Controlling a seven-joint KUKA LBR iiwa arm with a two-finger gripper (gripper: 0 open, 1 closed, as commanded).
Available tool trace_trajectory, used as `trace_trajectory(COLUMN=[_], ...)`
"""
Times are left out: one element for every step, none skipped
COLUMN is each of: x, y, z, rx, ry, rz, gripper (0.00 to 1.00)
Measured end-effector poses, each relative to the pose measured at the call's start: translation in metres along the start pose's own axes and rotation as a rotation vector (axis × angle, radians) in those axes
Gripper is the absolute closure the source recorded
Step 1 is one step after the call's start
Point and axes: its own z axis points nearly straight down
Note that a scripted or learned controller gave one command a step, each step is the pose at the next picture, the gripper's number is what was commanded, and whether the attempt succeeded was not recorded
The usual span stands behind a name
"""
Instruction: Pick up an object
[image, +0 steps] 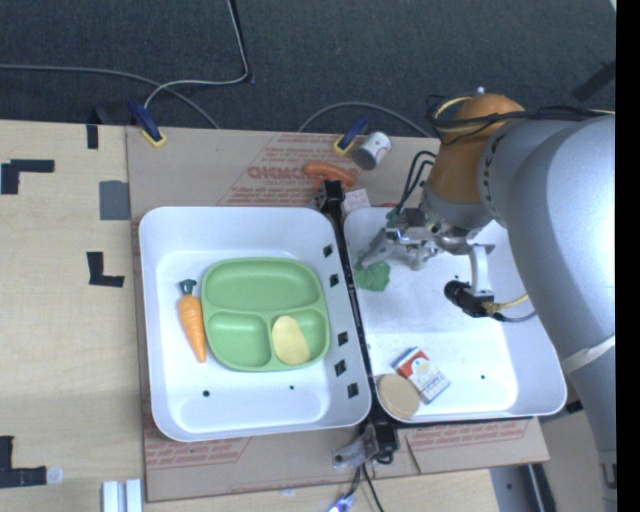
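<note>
Over the right bin, the gripper is positioned low beside a green object.
Whether its fingers are spread or closed cannot be told; the green object is seen against the bin's left wall.

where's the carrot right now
The carrot lies in the left bin, on the bin floor just left of the green divided plate, leaf end pointing to the back.
</note>
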Motion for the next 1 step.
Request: trace_trajectory(x=[-0.0025], y=[-0.0066], z=[-0.0002], rx=[-0.001], ry=[0.000], rz=[0.000], gripper=[0.00])
